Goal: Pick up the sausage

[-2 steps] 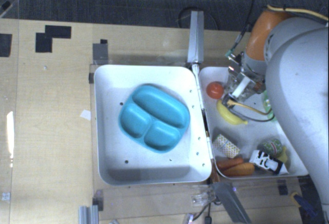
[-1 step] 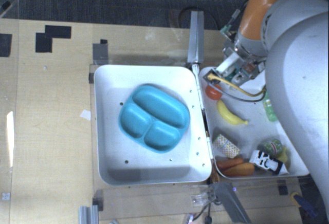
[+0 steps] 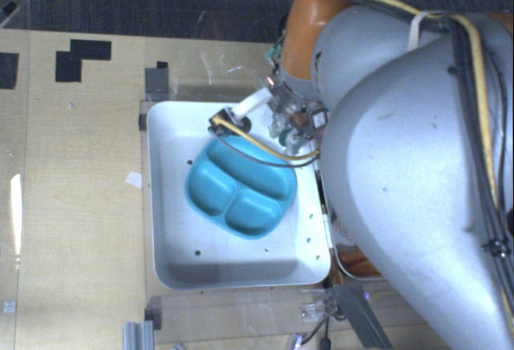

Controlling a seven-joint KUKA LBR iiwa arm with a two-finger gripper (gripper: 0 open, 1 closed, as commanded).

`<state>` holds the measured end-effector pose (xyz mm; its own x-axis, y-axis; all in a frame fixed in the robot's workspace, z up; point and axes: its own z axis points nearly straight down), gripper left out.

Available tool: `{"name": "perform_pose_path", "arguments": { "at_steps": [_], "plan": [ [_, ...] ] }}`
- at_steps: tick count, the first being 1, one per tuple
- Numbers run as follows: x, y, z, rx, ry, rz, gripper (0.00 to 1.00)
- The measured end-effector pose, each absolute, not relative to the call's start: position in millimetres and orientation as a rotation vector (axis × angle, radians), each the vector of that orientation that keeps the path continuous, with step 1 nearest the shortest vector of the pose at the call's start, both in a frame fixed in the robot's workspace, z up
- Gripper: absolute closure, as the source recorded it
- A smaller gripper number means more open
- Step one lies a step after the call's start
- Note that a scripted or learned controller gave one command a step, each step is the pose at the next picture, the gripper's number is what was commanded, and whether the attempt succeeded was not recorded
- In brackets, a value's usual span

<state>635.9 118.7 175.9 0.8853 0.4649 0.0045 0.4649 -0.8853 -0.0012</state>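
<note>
My jaws sit by the upper right edge of the blue tray [image 3: 241, 192], which lies in the white bin [image 3: 173, 204]. I cannot tell whether they are open or closed, because my own wrist blocks the view. To the right of the tray, tucked under my arm, a brown-orange sliver may be the sausage [image 3: 356, 264] — too little shows to be sure. I judge the pick barely begun — reaching, closing and lifting all remain.

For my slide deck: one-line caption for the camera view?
The gripper hangs near the far edge of a blue divided tray in a white bin.
</note>
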Motion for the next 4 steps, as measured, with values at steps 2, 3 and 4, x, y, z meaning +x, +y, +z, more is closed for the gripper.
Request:
{"name": "perform_pose_path", "arguments": {
  "at_steps": [2,3,4],
  "plan": [
    [656.7,232,103,-3.093,-0.511,-0.018,1.00],
    [648.2,234,259,-3.093,-0.537,-0.012,1.00],
    [656.2,233,153,-3.125,-0.314,-0.001,1.00]
  ]
}}
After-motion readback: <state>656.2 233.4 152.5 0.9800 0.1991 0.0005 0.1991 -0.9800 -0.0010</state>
